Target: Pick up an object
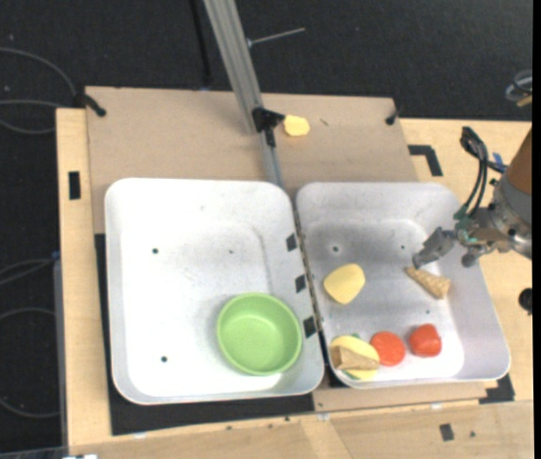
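From where I stand the jaws (440, 247), state unclear, hover at the right bin's (385, 204) three o'clock, just beside the tan wedge (428, 281); coming down off-centre, I reckon they could nudge it aside and close on nothing.

The arm (517, 185) was cut off at the right edge; the gripper's (440, 247) fingers looked blurred, perhaps apart.

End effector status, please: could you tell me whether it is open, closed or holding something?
End effector: cannot be told; it sits above the right bin, near the tan wedge.
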`<state>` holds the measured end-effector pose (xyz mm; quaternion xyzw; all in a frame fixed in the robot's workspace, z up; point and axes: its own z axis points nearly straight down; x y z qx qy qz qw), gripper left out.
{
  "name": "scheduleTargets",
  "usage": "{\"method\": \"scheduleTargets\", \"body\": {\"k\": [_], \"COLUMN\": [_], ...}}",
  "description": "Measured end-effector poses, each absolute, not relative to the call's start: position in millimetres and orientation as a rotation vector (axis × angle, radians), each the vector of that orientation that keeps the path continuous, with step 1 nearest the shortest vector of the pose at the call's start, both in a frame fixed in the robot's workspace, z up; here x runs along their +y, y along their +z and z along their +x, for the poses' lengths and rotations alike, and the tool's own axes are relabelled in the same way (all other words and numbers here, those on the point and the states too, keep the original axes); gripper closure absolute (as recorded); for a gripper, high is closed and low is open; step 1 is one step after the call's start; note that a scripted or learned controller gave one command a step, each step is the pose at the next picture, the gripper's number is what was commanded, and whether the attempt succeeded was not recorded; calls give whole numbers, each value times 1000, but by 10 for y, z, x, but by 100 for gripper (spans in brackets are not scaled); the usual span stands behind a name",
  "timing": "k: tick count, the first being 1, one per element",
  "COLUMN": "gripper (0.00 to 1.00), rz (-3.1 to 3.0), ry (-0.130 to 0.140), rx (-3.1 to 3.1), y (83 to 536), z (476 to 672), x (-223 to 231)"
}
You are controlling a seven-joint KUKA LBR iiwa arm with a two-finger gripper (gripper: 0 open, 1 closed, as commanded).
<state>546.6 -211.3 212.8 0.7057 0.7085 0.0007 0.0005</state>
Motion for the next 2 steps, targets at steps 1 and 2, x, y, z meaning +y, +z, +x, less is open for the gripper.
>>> {"method": "scheduleTargets", "body": {"k": [1,2], "gripper": [0,0], "rz": [2217,2224], "ry": [3,-7], "rx": [2225,2223], "y": [2128,1503], "z": [5466,5488], "x": [-2112,-2126]}}
